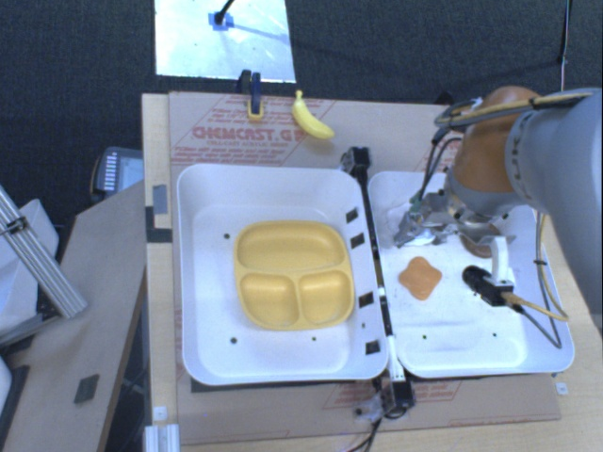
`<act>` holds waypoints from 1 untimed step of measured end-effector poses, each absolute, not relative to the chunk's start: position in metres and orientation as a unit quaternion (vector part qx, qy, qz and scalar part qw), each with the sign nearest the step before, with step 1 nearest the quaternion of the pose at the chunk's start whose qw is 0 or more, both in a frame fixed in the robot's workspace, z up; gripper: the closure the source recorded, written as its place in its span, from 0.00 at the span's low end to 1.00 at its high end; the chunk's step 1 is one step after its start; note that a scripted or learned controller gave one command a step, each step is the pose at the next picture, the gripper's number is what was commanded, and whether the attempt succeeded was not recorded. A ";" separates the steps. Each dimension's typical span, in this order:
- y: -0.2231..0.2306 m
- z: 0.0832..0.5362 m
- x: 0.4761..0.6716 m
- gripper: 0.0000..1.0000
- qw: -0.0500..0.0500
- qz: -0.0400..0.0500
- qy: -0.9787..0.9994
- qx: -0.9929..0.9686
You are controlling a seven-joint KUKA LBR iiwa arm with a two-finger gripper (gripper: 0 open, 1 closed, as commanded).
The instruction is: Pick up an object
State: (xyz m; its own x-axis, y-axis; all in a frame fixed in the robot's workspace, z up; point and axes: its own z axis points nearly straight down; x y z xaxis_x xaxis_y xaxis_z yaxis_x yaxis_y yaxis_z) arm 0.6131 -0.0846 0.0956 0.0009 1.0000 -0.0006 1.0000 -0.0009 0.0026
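**Arm low in the right bin, orange piece lying just beside it**

We see two white bins on a tabletop (160,252). The left bin (203,205) holds a yellow divided tray (287,273). In the right bin (528,347) lies a small flat orange piece (420,278), near the bin's left wall. It looks roughly square with rounded lobes, so we find no clear long axis or pointing direction. The gripper (421,226) sits low, just above the piece in the picture; we cannot tell how its fingers stand. A yellow banana (312,119) rests beyond the bins. We judge the risk to be closing beside the piece, since it lies flat and thin and could slide away.
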 end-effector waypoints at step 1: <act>-0.085 0.159 0.610 1.00 0.002 0.002 0.708 0.707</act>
